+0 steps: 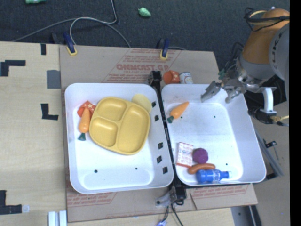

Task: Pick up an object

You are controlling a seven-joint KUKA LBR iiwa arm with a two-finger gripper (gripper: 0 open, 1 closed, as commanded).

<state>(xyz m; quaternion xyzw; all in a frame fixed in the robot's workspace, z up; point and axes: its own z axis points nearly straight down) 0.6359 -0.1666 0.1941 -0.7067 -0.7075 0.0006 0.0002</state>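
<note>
My gripper (220,94) hangs over the far right corner of the right bin (244,140), its two fingers spread open with nothing between them. An orange toy carrot (178,110) lies in that bin's far left part, well left of the fingers. At the near end of the right bin lie a red-and-white packet (185,153), a purple ball (200,154), a small sausage (201,167) and a blue bottle (210,175). The left bin (113,175) holds a yellow divided plate (120,125), another carrot (84,122), a red piece (86,108) and a pale yellow piece (141,100).
Small objects (178,76) sit on the cardboard just beyond the bins' far edge. Clamps (164,50) hold the cardboard at the back. A divider with clips (162,126) runs between the bins. The right bin's middle is bare white floor.
</note>
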